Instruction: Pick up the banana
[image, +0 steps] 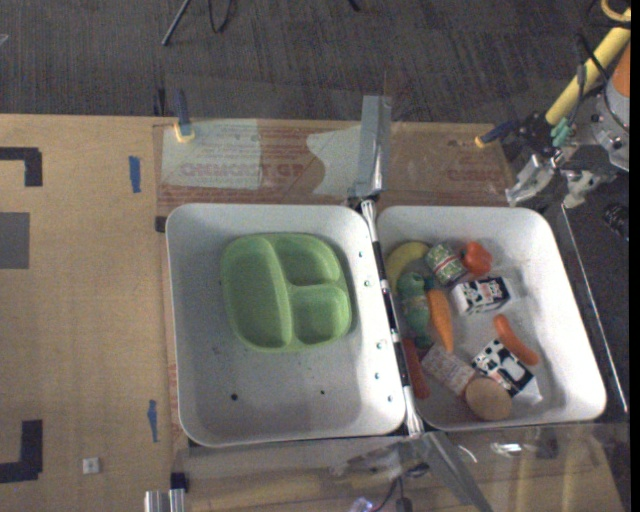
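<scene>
We had the bench (80, 300) first, a flat tan board with black markings and bits of blue tape at the left of the frame. On it sat the two shallow white bins, smooth and round-cornered: the left bin (200, 390) at centre, the right bin (575, 330) touching it along a metal seam. Inside the left bin lay a glossy green divided plate (285, 290), three compartments, rounded edges. The right bin carried a crowded heap of toy food. The banana (402, 258), a pale yellow curved shape, lay in that bin's upper left corner, partly covered by a green-lidded can (445, 263) and a green vegetable (412, 290). Beside them we saw an orange carrot (440, 318), two small cow-print cartons (481, 293), and a tan round piece (488, 399) near the bottom. The gripper (550, 175) hung at the upper right of the frame, outside the bin, well apart from the banana. Its fingers were blurred among cables, and we could not tell how wide they stood. The arm above was cut off by the frame edge.
</scene>
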